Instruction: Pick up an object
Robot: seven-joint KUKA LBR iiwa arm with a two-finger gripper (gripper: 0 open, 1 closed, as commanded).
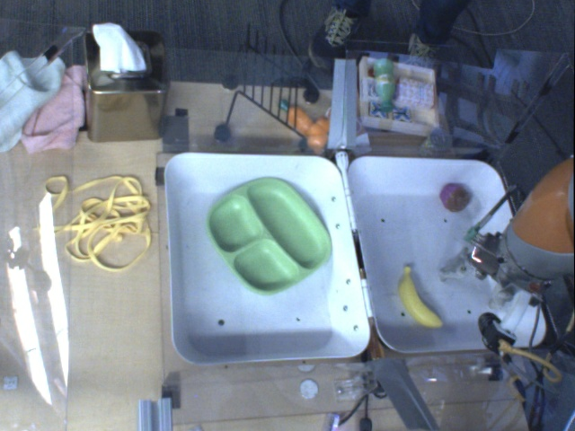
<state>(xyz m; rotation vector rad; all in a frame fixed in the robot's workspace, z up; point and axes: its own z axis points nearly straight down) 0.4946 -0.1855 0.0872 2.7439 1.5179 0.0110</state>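
A yellow banana (418,300) lies in the right bin (395,196), near its front left. A small dark purple round fruit (455,196) rests toward that bin's back right. My gripper (463,263) hangs low over the right side of this bin, between the two fruits. It is a little right of the banana's upper end and in front of the purple fruit. The grey wrist and orange band (548,214) hide part of the bin's right edge. Nothing shows in the gripper.
A green divided plate (268,233) lies in the left bin (198,321). Yellow cord (103,218) is coiled on the bench at left, with a tissue box (121,83) and cloths (36,101) behind it. A wire rack, oranges (310,126) and a carton (397,92) stand behind the bins.
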